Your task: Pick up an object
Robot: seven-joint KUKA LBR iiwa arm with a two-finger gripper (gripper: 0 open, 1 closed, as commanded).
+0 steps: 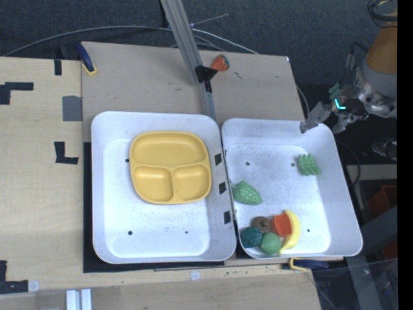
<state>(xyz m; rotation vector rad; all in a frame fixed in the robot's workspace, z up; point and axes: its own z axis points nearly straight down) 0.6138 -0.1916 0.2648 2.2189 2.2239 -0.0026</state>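
The green grape bunch (308, 165), likely light, knobbly plastic, suits a mid-body grip; pincer (326, 117) at one o'clock, state unclear.

Both bins (110, 173) were white. The divided plate (171, 166) was yellow. Two leafy toys (246, 193) were green; the banana (292, 230) yellow; the counter (39, 173) pale wood.

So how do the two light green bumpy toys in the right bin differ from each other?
The green toy near the bin's right wall looks smaller and brighter; the green toy near the divider looks larger, duller and more leaf-shaped. The first lies alone on open floor in the half of the right bin nearer the hand; the second sits closer to the toy pile. Both are knobbly green and lie apart from other things.
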